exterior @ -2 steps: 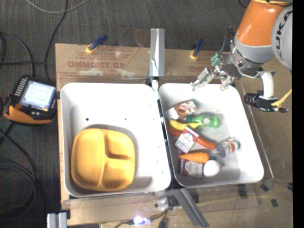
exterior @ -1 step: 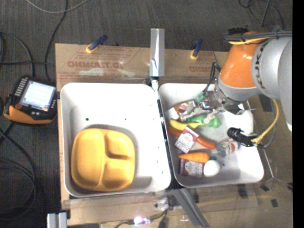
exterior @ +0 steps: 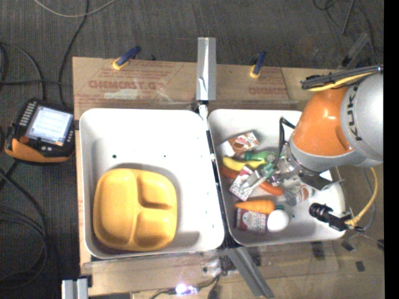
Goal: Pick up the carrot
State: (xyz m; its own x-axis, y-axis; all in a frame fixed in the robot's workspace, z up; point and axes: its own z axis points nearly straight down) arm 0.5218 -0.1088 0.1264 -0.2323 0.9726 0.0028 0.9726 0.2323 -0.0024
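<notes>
The carrot [exterior: 255, 205] is an orange, tapered piece lying flat in the right bin [exterior: 324, 223], near the front among other items. My gripper [exterior: 275, 174] hangs low over the middle of that bin, just behind and slightly right of the carrot. It sits above a cluster of packets and a second small orange-red piece [exterior: 270, 188]. The carrot lies apart from the gripper, on the bin floor. The grey and orange wrist [exterior: 321, 136] covers the bin's back right part.
Around the carrot lie a yellow banana [exterior: 232, 164], a green item [exterior: 258, 156], a snack packet [exterior: 244, 142], a red-white packet [exterior: 242, 183], a dark red pouch [exterior: 249, 220], a white egg [exterior: 278, 220] and a can [exterior: 299, 194]. The left bin [exterior: 106, 126] holds a yellow divided tray [exterior: 136, 208].
</notes>
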